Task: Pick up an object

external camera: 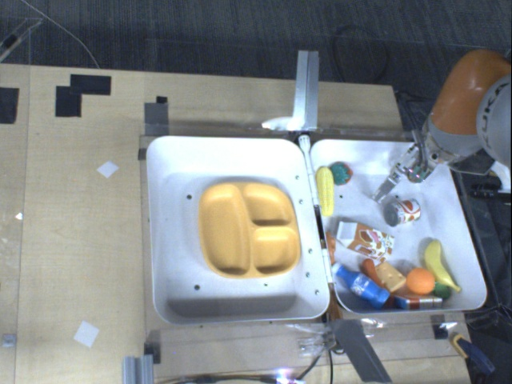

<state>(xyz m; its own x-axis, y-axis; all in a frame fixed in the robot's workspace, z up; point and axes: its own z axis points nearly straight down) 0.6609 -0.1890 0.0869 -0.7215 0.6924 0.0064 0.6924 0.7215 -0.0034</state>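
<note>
My gripper [400,184] hangs over the back part of the right bin [472,230], open, with nothing between its fingers. Just below it lies a small silver can with an orange and white label [402,210]. A yellow corn cob [325,189] lies along the bin's left wall, with a teal ball [342,172] beside it. Toward the front lie a white and orange packet [365,240], a blue bottle [362,287], an orange [421,281] and a banana [439,263].
The left bin [172,214] holds a yellow compartment tray [246,229] in its middle. A metal post [307,86] stands behind the wall between the two bins. The grey arm with its orange band [468,94] comes in over the right bin's back right corner.
</note>
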